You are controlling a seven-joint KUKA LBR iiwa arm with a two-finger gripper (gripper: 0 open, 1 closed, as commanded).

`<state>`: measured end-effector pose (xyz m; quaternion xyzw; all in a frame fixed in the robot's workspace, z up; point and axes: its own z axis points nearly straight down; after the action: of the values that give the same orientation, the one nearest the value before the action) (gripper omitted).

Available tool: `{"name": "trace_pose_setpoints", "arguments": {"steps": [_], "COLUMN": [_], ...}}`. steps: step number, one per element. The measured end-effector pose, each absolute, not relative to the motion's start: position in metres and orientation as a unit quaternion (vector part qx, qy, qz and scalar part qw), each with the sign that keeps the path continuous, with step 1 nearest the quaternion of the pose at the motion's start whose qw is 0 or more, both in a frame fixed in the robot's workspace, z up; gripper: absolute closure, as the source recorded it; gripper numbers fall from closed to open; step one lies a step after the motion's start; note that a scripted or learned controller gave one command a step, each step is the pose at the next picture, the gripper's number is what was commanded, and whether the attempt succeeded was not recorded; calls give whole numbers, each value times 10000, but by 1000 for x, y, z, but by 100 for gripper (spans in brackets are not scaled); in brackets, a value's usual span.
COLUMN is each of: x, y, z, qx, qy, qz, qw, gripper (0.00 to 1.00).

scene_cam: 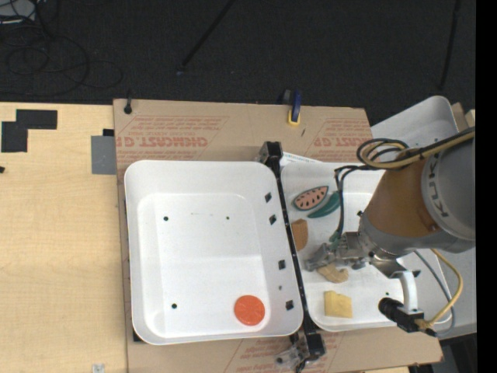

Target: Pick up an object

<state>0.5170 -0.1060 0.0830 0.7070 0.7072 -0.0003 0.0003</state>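
My gripper (324,258) is low in the right bin (365,200), near its left wall, with the grey and orange arm (404,208) coming in from the right. A tan piece (333,273) lies right beneath the gripper, partly covered by it. Toward the front of the same bin sits a yellow wedge (338,304). A watermelon slice (311,200) with a teal item (334,205) behind it lies at the back. Next to the divider is a brown piece (300,231). An orange disc (249,310) rests in the left bin (155,185), near the front.
A black divider with clips (281,231) runs between the two bins. Cables (380,152) loop off the arm over the right bin's back. A black part on a white bracket (400,311) hangs near the bin's front right corner. The bins stand on cardboard (194,134).
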Motion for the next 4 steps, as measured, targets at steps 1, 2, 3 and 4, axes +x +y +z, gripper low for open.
{"name": "trace_pose_setpoints", "arguments": {"steps": [1, 2, 3, 4], "x": [516, 490, 521, 538], "y": [-109, -150, -101, -27], "z": [98, 180, 205, 186], "qx": [7099, 7080, 7051, 7045], "qy": [7043, 7062, 7091, 7097], "qz": [-13, 0, 7, -5], "qw": [-22, 18, -4, -31], "gripper": [100, 100, 100, 100]}}
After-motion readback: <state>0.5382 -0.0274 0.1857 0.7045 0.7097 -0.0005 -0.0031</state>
